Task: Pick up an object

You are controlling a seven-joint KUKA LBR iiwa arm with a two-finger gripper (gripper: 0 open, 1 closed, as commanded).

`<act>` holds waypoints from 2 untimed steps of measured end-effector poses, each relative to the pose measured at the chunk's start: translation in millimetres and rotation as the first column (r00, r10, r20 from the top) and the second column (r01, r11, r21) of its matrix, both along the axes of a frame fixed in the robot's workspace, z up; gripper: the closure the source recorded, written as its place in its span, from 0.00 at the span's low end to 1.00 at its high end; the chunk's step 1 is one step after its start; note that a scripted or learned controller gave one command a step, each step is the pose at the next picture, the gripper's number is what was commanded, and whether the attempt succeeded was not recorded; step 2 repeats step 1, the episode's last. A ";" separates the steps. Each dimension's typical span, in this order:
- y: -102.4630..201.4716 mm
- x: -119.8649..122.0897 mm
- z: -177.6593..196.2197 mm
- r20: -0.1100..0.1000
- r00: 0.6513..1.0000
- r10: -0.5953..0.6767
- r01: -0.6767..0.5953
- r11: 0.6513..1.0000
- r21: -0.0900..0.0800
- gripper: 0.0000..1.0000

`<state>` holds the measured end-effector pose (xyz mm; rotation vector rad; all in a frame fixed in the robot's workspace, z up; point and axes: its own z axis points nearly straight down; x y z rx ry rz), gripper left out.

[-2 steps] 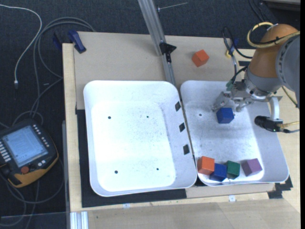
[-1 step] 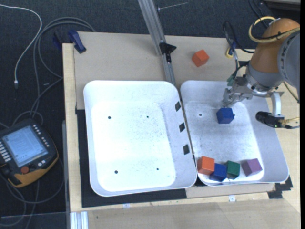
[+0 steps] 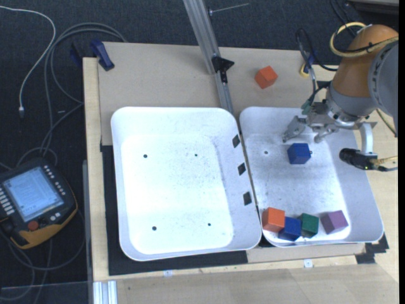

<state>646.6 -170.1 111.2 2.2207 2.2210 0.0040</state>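
A blue cube (image 3: 299, 153) lies in the upper middle of the right bin (image 3: 354, 189). My gripper (image 3: 306, 133) hangs just beyond the cube's far side, its grey fingers (image 3: 292, 132) spread apart, and nothing sits between them. Along the near rim of the same bin, an orange cube (image 3: 273, 218), a second blue cube (image 3: 291, 228), a green cube (image 3: 309, 223) and a purple cube (image 3: 334, 220) sit in a row.
The left bin (image 3: 126, 170) stands beside the right one. Another orange cube (image 3: 266, 76) rests on the bench behind the bins. A metal post (image 3: 204, 27) rises at a slant between the bins. A teach pendant (image 3: 31, 198) lies far left.
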 end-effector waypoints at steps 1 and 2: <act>28.6 -35.5 -12.1 -0.008 1.000 0.001 -0.001 1.000 0.001 0.00; 28.6 -35.5 -12.1 -0.008 1.000 0.001 -0.001 1.000 0.001 0.00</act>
